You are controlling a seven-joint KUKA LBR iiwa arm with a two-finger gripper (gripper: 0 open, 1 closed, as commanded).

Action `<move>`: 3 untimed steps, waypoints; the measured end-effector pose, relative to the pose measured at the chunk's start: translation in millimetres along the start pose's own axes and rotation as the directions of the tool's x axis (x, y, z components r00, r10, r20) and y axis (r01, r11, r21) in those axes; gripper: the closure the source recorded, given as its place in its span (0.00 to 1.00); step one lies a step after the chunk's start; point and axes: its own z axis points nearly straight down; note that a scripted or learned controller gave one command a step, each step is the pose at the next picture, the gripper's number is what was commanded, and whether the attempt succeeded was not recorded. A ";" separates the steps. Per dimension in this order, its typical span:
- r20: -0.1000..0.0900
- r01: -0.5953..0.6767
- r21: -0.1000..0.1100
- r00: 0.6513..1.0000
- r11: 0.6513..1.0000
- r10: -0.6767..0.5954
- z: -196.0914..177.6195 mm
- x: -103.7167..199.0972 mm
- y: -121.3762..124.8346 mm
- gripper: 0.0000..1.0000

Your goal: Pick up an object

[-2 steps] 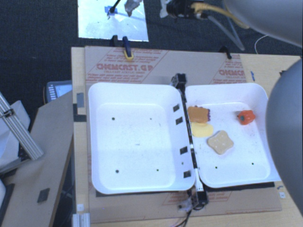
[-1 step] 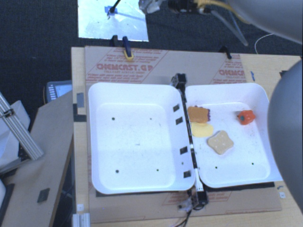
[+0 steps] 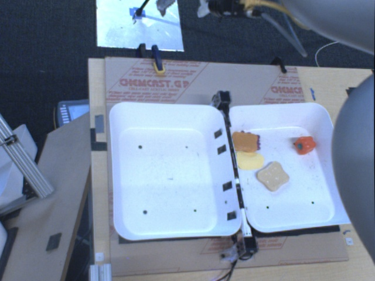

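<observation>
Pincer (image 3: 183,8) is hanging up high at the far side, past the far edge of the tabletop (image 3: 99,180) and beside a shiny square (image 3: 123,22) on the dark floor. Its two fingers are standing apart. Nothing is sitting between them and they are not touching anything. The grey arm (image 3: 328,7) is reaching in from the right.

All the things to pick are lying in the right bin (image 3: 316,212). A brown block (image 3: 245,141) is sitting at the far left of it, close to the wall between the two bins. A flat yellow piece (image 3: 251,161) is lying just beside the block, on its near side. A toast piece (image 3: 272,176) is lying near the yellow one, a bit nearer and more to the right. A red thing (image 3: 303,145) is sitting alone, well apart from the others, on the right. The left bin (image 3: 126,215) is lying just beside, on the left.

I think the pincer is getting ready to choose one thing. The red thing looks like the easy pick, because it has room all around it. The pincer should be coming straight down over its middle, with one finger on each side, then closing gently. The flat yellow piece looks hard to grab.
</observation>
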 end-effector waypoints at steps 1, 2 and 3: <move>-0.001 0.004 -0.003 1.000 1.000 -0.004 -11.6 0.4 -0.1 1.00; -0.001 0.006 -0.002 1.000 1.000 -0.006 -11.2 0.4 -0.1 0.00; -0.001 0.010 -0.004 1.000 1.000 -0.010 -22.5 1.0 -0.1 1.00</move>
